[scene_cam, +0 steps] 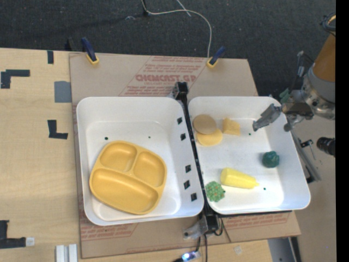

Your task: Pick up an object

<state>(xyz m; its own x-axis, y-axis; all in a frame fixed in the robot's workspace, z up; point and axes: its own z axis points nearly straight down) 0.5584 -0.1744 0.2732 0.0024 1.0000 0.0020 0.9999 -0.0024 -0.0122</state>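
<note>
Gripper (276, 120) hangs w/ fingers apart, empty, over right bin (283, 201) far-right rim. Green ball (270, 159) lies in bin just below it; yellow corn (238, 178) farther left; bread (205, 124) nr divider.

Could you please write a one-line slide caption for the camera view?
Open gripper hovers over the right bin, which holds toy foods, beside the left bin with a yellow tray.
</note>
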